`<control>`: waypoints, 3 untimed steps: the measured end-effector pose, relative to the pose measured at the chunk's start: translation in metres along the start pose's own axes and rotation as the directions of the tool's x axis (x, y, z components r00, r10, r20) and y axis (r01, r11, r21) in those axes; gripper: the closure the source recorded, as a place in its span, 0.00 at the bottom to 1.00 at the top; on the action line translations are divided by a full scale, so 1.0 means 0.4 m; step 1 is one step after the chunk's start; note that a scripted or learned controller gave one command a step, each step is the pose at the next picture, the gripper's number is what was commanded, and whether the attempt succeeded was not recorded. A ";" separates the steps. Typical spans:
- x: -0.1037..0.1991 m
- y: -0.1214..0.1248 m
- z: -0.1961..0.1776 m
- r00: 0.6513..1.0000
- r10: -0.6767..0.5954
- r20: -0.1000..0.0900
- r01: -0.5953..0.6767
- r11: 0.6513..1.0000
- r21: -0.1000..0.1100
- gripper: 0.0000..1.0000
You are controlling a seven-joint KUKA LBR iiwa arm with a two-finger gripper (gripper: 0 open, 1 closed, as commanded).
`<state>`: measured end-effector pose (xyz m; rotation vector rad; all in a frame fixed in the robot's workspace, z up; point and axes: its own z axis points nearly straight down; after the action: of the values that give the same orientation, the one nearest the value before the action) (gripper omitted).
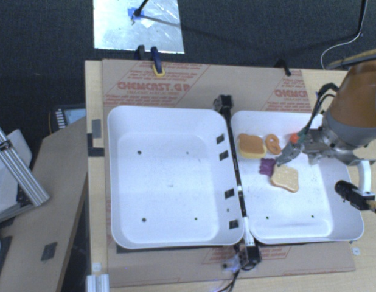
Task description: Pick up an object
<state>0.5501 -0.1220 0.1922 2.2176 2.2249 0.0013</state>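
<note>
The end effector [289, 155] is hovering low inside the right bin [309, 227]; whether it is spread or pressed together cannot be told. Four things are lying in that bin: a purple piece [267, 166] just below-left of the tip, a pale toast slice [286, 179] just below it, an orange ring [272, 143] just up-left, and a tan bread piece [251, 145] farther left. The left bin [170, 175] is sitting well left on the worktop [176, 84].

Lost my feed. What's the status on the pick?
Gripper low in right bin, nothing seen held. Purple piece, toast slice, bun, ring clustered beside it. Path clear.
</note>
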 end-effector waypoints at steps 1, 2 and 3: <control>0.000 0.002 -0.027 1.000 -0.002 0.000 0.002 1.000 -0.003 1.00; 0.153 -0.019 -0.229 1.000 -0.006 0.000 0.006 1.000 -0.006 1.00; 0.359 -0.063 -0.328 1.000 -0.010 -0.003 0.010 1.000 -0.006 1.00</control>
<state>0.5242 0.0216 0.3235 2.2046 2.2352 0.0109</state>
